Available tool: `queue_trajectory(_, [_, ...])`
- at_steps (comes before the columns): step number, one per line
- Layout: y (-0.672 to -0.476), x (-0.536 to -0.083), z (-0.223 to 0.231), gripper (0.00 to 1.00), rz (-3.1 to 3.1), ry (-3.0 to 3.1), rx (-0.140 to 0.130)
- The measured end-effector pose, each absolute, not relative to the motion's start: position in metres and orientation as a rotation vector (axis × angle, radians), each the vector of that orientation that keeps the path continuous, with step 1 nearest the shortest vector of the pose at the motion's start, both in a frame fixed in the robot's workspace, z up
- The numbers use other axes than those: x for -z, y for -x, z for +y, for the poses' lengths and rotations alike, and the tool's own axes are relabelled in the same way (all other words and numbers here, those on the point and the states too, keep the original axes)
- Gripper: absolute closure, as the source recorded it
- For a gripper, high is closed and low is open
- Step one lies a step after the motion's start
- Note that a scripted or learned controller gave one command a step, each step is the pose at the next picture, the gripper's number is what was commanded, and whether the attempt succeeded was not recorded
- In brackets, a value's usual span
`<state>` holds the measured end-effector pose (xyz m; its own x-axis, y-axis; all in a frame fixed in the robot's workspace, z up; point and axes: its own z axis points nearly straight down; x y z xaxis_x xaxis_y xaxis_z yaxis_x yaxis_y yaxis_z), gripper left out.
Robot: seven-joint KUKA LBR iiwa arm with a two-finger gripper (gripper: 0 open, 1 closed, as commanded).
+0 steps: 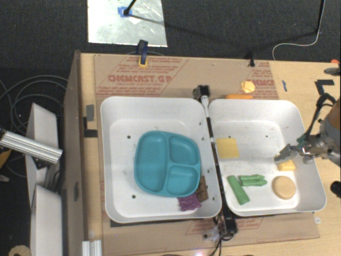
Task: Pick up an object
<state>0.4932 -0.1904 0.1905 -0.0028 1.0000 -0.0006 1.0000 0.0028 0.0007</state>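
My gripper reaches in from the right and hovers low over the right side of the right bin. Just below its tip lies a small yellow-orange block; I cannot tell if they touch. A round tan piece sits in front of that block. Two green pieces lie near the bin's front. A flat yellow square rests close to the divider.
The left bin holds a teal divided plate, with a purple lump and a brown piece at its front right edge. Behind the right bin, an orange stick and a yellow disc lie on the cardboard.
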Motion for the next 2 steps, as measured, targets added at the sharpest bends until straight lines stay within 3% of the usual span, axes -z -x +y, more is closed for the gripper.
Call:
queue_trajectory(1, [-0.552,-0.156,-0.206,0.0,2.226,-2.21,-0.003])
queue_trajectory(2, [-0.512,-0.161,-0.207,0.0,2.222,-2.222,0.002])
